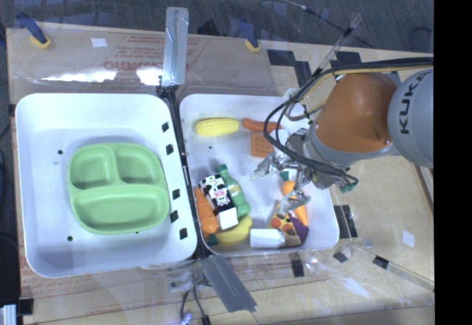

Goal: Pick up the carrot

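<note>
An orange carrot [206,211] lies along the left wall of the right bin [324,202], next to a cow-patterned toy [217,191]. A second slim orange piece [256,125] lies at the back of that bin beside a yellow corn cob [216,127]. My gripper [283,172] hangs low over the right half of the same bin, well to the right of the carrot, under the orange band of the arm [355,116]. A small orange item [287,187] sits right at the gripper's tip; I cannot tell whether it is gripped.
A green divided plate [116,186] rests in the left bin [29,169]. The front of the right bin holds a yellow banana-like toy [234,233], a white block [266,238], a green bottle [233,194] and mixed small toys [291,219]. Cables loop above the gripper.
</note>
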